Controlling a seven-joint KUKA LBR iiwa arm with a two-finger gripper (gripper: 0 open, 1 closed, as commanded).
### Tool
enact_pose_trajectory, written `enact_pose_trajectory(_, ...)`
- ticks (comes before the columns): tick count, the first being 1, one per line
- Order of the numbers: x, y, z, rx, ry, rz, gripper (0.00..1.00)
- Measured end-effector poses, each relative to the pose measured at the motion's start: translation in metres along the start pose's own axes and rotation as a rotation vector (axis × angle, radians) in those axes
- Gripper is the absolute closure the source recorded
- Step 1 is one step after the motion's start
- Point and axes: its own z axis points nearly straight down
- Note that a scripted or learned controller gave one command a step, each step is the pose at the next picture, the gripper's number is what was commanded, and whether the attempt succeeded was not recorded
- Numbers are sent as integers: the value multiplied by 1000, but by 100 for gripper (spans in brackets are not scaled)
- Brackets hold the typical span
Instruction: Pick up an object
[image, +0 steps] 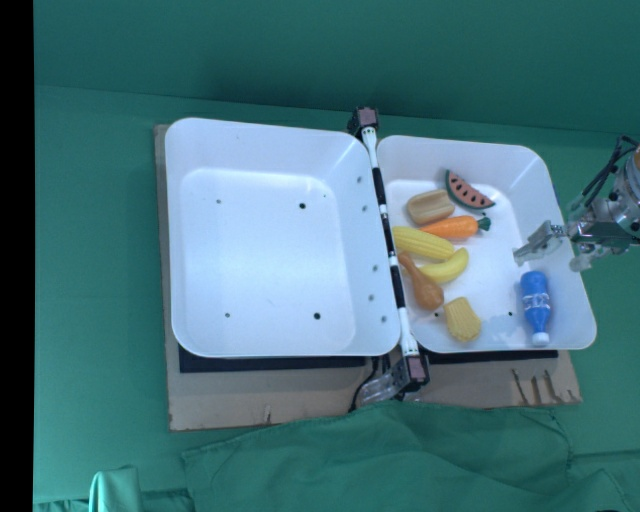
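While toy food crowds the right bin (520, 165), the gripper (560, 248) hangs at that bin's right edge, fingers spread and holding nothing, just above the blue bottle (535, 306). A descent from here could catch the bin's sloping wall or nudge the round bottle so it rolls clear of the closing fingers.

No readable text, brand, number or sign anywhere on the bench. Pale label band on the blue bottle (535, 303) too small and blurred to make out. Nothing printed on the white bins (200, 150).
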Motion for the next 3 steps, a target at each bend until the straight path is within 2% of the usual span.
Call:
enact_pose_trajectory(1, 0, 2, -1, -5, -2, -2, 0)
enact_pose_trajectory(2, 0, 2, 34, -2, -1, -2, 0)
enact_pose_trajectory(3, 0, 3, 32, -6, -2, -3, 0)
